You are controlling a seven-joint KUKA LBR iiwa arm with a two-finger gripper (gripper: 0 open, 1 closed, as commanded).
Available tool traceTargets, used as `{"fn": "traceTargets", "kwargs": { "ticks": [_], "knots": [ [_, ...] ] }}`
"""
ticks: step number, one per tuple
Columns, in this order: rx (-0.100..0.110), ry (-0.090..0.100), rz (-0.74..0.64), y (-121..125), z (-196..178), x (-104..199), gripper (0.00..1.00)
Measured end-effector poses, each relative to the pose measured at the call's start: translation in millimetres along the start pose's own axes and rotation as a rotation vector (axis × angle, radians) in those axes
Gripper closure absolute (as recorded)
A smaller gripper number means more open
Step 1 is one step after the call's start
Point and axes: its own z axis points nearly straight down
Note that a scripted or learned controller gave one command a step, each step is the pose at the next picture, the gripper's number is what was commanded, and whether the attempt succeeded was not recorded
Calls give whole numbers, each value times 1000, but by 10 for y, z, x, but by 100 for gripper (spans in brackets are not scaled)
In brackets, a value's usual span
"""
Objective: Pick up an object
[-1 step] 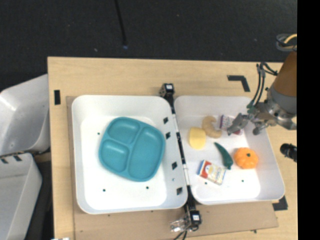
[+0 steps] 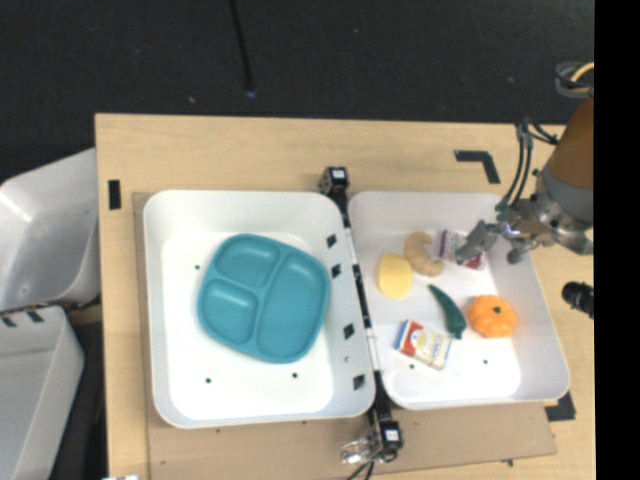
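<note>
The bench (image 2: 200, 153) carries two white bins side by side. The left bin (image 2: 170, 368) holds a teal plate (image 2: 264, 297) with three compartments, lying flat near the bin's middle.

The right bin (image 2: 520, 368) holds the loose things. A yellow lump (image 2: 395, 276) lies near the bin's left edge, about halfway down. Just beside it, toward the far edge, sits a tan lump (image 2: 424, 252); the two look to be touching or nearly so. A small purple and white packet (image 2: 468, 249) lies toward the far right of the bin, just beside the tan lump. A green pepper (image 2: 449, 311) lies at a slant near the bin's middle, its lower end close to an orange pumpkin (image 2: 492, 317) that stands toward the right edge. A small carton (image 2: 423, 345), white with red and yellow print, lies tilted toward the near edge, below the pepper.

The arm comes in over the right edge of the right bin. The gripper (image 2: 497, 240) hovers over the bin's far right part, its fingers spread apart; one fingertip is right at the packet, the other is over bare bin floor. Nothing is seen clamped between them, and whether the near fingertip touches the packet cannot be told.
</note>
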Motion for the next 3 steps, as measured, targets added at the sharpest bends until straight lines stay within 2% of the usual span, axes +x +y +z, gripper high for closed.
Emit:
{"fn": "traceTargets", "kwargs": {
  "ticks": [2, 3],
  "knots": [
    [4, 0, 2, -3, 1071, 74, 0],
    [-3, -2, 4, 14, 928, 59, 100]
  ]
}}
